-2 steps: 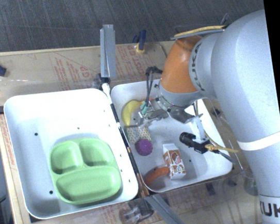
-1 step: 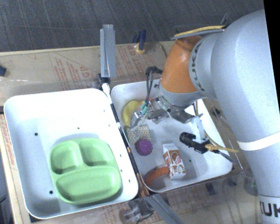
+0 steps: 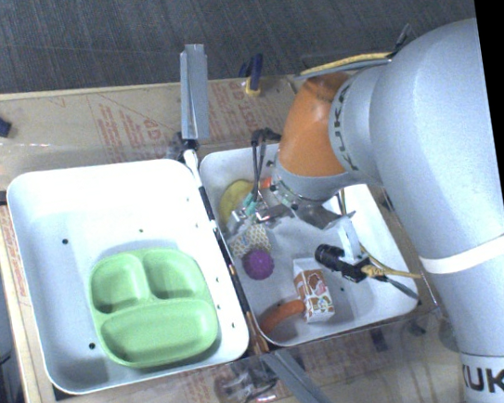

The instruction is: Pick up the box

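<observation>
The box (image 3: 315,293) is small, white and red with a printed face, and lies flat in the near part of the right bin (image 3: 377,224). My gripper (image 3: 252,211) hangs over the far left part of that bin, above a yellow object (image 3: 235,195) and a netted, speckled item (image 3: 252,238). It is well apart from the box, up and to the left of it. The grey arm with its orange band (image 3: 310,140) covers the far right part of the bin.
A purple ball (image 3: 258,263) lies between the gripper and the box. An orange-brown oblong object (image 3: 281,313) rests at the bin's near wall, left of the box. A black cable connector (image 3: 336,262) hangs just right of the box. The left bin (image 3: 47,208) holds a green divided tray (image 3: 152,305).
</observation>
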Robot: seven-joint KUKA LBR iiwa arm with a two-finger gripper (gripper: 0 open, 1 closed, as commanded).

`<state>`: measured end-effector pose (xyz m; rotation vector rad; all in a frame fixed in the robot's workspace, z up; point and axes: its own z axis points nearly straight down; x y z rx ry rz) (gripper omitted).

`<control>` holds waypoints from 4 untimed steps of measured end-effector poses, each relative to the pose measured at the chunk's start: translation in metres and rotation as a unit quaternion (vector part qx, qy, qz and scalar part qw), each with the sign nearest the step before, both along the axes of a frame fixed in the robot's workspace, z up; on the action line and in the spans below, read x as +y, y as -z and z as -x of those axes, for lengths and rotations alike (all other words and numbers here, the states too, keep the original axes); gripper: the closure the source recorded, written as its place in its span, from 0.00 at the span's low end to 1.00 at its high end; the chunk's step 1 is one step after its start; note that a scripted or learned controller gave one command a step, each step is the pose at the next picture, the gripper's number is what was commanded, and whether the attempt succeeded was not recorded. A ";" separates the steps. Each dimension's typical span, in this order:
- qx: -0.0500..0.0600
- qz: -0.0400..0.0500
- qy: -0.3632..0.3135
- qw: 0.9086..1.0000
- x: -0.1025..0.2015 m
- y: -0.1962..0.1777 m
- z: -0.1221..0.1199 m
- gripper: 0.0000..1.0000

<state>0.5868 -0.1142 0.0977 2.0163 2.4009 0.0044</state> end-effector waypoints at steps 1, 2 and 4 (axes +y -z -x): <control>-0.002 0.002 -0.002 1.000 -0.002 -0.012 -0.002 1.00; -0.002 0.002 -0.002 1.000 -0.001 -0.012 -0.002 0.00; -0.001 0.002 -0.003 1.000 -0.001 -0.022 -0.002 0.00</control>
